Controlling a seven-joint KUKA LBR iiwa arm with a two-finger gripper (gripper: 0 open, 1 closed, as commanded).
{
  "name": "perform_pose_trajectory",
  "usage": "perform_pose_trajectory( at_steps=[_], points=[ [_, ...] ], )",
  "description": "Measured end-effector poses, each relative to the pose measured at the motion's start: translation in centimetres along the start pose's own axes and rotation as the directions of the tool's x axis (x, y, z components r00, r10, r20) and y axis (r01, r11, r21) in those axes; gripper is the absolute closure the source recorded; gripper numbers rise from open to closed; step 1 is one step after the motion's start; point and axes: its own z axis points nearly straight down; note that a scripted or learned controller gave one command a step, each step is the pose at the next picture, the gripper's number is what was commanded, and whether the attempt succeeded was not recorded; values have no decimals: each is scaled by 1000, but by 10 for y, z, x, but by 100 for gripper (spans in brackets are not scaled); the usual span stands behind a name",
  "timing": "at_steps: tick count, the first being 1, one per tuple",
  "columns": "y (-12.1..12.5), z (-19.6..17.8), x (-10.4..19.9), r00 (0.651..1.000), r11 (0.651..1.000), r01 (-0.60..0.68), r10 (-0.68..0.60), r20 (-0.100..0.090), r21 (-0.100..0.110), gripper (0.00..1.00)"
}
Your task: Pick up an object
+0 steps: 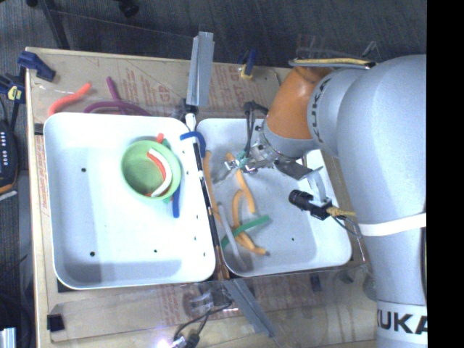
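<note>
A large grey robot arm with an orange band (377,158) is reaching in from the right, over the right-hand shallow white plastic bin (330,249). The left-hand shallow white plastic bin (94,230) is carrying a round green bowl (148,169) near its far right corner. The metal two-finger gripper (243,164) is hanging over the right bin's far left corner; whether its jaws are open cannot be told. Curved orange and green strips (246,220) are lying along that bin's left side.
</note>
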Motion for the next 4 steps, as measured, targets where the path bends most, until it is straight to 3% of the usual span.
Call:
perform_pose_trajectory(
  at_steps=[1, 2, 3, 4],
  points=[
    [1, -11, -1, 1000, 1000, 2, -2, 4, -2, 100],
    [40, -101, 57, 997, 997, 73, -73, -1, -1, 100],
    [40, -101, 56, 997, 997, 73, -73, -1, -1, 0],
    [22, -49, 34, 999, 999, 43, -43, 4, -1, 0]
  ],
)
